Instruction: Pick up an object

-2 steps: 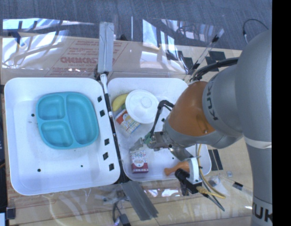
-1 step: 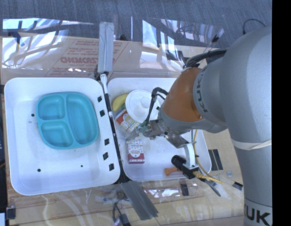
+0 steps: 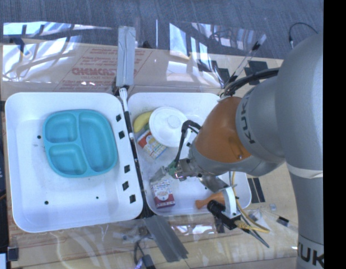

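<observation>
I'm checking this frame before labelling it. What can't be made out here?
- Gripper: hidden under the arm's orange band, camera view; finger state unknown.
- Right bin: its right half covered by the arm.
- Orange object: partly hidden by the arm; kind unclear.
- Small carton and packet: print too small to read.

Both bins (image 3: 22, 167) are plain white. The divided tray (image 3: 80, 143) is turquoise all over. A yellow banana (image 3: 141, 121) lies beside a white round lid (image 3: 167, 125). The small carton (image 3: 163, 193) is red and white, with an orange piece (image 3: 212, 200) nearby. The arm (image 3: 274, 122) is grey with an orange band.
</observation>
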